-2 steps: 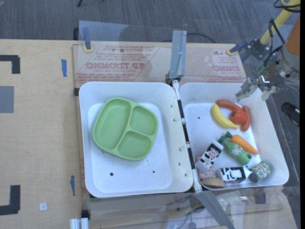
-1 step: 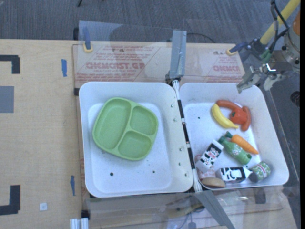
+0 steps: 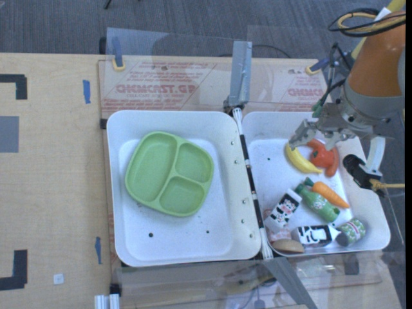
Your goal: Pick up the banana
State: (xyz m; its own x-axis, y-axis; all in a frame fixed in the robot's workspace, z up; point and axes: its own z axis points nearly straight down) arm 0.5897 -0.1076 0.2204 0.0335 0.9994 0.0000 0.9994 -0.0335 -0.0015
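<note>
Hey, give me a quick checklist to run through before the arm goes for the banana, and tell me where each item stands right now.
1. Banana in view in the right bin: ok.
2. Gripper over the banana: ok, just above its upper end.
3. Fingers spread enough to straddle it: cannot tell.
4. Banana free of neighbours: not ok, the red-orange toy lies against it.
5. Banana already held: not ok, nothing shows it between the fingers.
6. Green plate out of the way: ok, it sits in the left bin.
</note>
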